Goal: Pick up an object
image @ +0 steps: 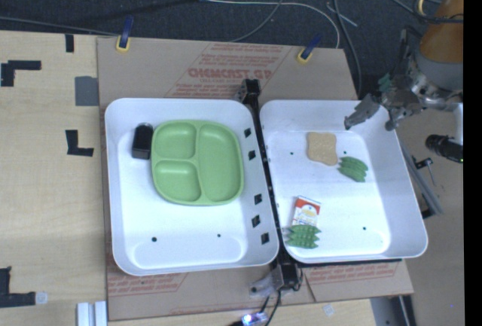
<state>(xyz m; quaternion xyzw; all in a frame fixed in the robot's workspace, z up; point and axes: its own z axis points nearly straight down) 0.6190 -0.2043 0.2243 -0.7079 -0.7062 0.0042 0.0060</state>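
White plastic makes up both shallow bins on my counter (45, 189), which is pale wood with a brown cardboard sheet (226, 68) under the bins.

Starting at the left, the left bin (124, 238) holds a green divided plate (198, 163) with three compartments, lying flat near the bin's middle. A small black block (142, 141) sits just beside the plate's left edge, close to touching it.

Black clips run along the seam where the two bins meet.

The right bin (392, 226) holds the things I could pick up. A tan slice of bread (322, 148) lies flat in the upper middle. Just beside its lower right corner lies a green pea pod (354, 168), tilted, close to the bread or barely touching it. Nearer the front left of this bin lies a small red and white packet (305, 209), and a second green pod (303, 236) lies against its lower edge.

At the far right, my fingers (374, 114) hang above the upper right rim of the right bin, well apart from the bread and the pods. They are spread apart with nothing between them. My wrist and grey arm (437, 53) lead off to the right, with the orange band above.
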